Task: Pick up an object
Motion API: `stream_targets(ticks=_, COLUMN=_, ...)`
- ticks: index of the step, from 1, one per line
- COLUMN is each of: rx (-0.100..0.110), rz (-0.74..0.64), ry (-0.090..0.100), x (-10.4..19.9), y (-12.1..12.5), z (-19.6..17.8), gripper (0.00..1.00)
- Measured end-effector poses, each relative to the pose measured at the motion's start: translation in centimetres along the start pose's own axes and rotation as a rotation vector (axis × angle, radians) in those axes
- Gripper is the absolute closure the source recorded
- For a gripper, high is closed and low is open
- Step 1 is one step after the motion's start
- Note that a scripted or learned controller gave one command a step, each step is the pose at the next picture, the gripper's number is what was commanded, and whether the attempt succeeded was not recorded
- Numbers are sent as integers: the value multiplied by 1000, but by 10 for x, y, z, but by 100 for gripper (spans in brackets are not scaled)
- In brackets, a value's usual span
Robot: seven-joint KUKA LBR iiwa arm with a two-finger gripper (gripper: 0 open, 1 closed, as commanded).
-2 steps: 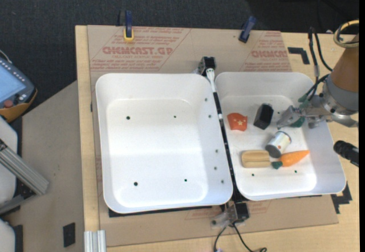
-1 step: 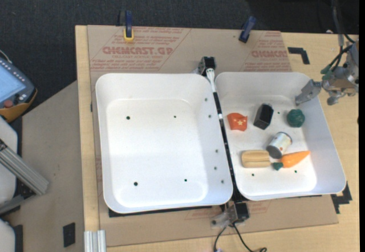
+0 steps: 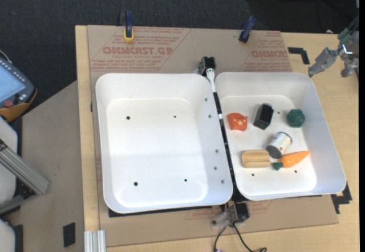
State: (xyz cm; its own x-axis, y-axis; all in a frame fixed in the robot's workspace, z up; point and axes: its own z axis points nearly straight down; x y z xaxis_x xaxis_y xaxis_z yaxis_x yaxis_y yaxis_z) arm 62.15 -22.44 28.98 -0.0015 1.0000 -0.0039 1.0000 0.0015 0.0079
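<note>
The right bin holds several small objects: a red piece, a black block, a dark green ball, a small tin can on its side, a tan block and an orange carrot with a green tip. My gripper hangs at the view's right edge, above the cardboard just beyond the right bin's far right corner. Its two grey fingers stand apart with nothing between them, so it is open. It is well away from all the objects.
The left bin sits beside the right one, joined by a black strip. Both rest on a cardboard sheet held by blue clamps at the far edge. A cable trails off the front edge.
</note>
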Motion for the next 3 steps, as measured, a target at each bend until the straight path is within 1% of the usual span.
stream_targets(ticks=1, rx=2, rz=0, ry=0, x=0, y=-1, z=-8, gripper=100)
stream_targets(ticks=2, rx=-5, rz=-6, ry=1, x=73, y=17, z=-100, gripper=100)
stream_targets(ticks=3, rx=12, rz=3, ry=6, x=71, y=-68, z=-107, gripper=100)
